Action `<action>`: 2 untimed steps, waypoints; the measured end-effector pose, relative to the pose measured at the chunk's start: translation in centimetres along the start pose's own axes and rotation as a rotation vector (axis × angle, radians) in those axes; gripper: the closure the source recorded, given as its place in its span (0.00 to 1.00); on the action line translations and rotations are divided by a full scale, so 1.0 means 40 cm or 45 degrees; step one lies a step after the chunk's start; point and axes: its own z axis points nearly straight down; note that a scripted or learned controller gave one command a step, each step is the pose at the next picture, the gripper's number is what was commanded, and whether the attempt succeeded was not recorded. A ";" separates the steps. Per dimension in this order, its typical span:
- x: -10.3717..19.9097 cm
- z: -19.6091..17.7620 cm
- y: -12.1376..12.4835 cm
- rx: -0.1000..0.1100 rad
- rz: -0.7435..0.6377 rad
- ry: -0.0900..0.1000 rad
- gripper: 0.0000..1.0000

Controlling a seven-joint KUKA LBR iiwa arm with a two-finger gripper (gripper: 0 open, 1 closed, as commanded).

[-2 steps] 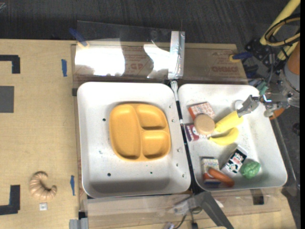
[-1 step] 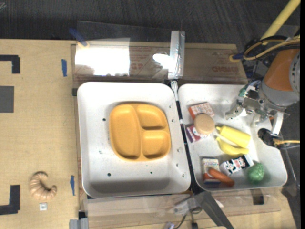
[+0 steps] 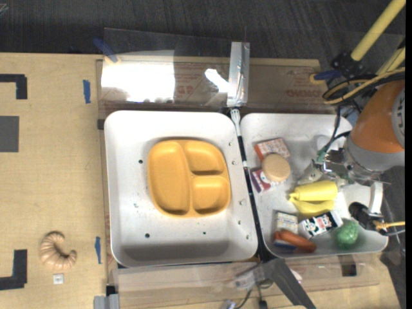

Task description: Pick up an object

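Observation:
The right bin (image 3: 302,124) holds several objects. A yellow banana-shaped toy (image 3: 314,193) lies near its middle, with a round tan bun (image 3: 277,167) and a red and white packet (image 3: 270,148) to its left. A black and white carton (image 3: 320,224), a green ball (image 3: 347,234), an orange carrot-like piece (image 3: 293,239) and a small box (image 3: 286,221) sit along the front. My gripper (image 3: 324,165) hangs low over the bin's right part, just above and right of the yellow toy. The wrist blocks its tip.
The left bin (image 3: 122,172) carries a yellow divided plate (image 3: 188,176). A tan croissant toy (image 3: 56,250) lies on the bench far left. The arm's orange band (image 3: 386,124) and loose cables (image 3: 360,82) crowd the right bin's right rim.

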 end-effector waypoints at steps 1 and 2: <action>0.006 -0.002 -0.141 -0.005 -0.307 0.000 0.00; 0.074 -0.003 -0.113 -0.008 -0.399 -0.006 0.00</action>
